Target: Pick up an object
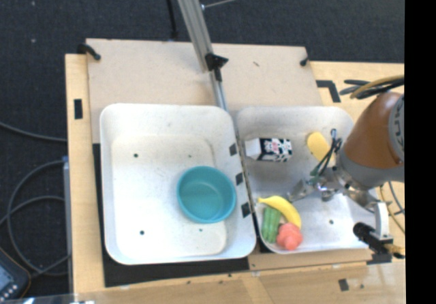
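- The grey arm with its orange band (381,133) reaches in from the right, low over the right-hand shallow white bin (286,117).
- The metal two-finger gripper (315,188) sits over the bare floor in the middle of that bin; whether it is spread or closed, I cannot tell, as the metal parts blur together at this slant.
- Nothing can be seen held at its tip, and no object is clearly touching it.
- A curved yellow banana (282,208) lies near the gripper, toward the bin's front-left corner.
- Tucked against the banana are a green elongated piece (271,223) and a pink-red rounded piece (289,236), both at the bin's front edge.
- A small white carton with black markings (268,148) lies near the left wall of the same bin, behind and to the left of the gripper.
- A yellow rounded object (317,144) lies just behind the gripper, close by the arm's dark cables.
- The left-hand shallow white bin (136,125) holds a round teal plastic bowl (205,193), well apart from the gripper.
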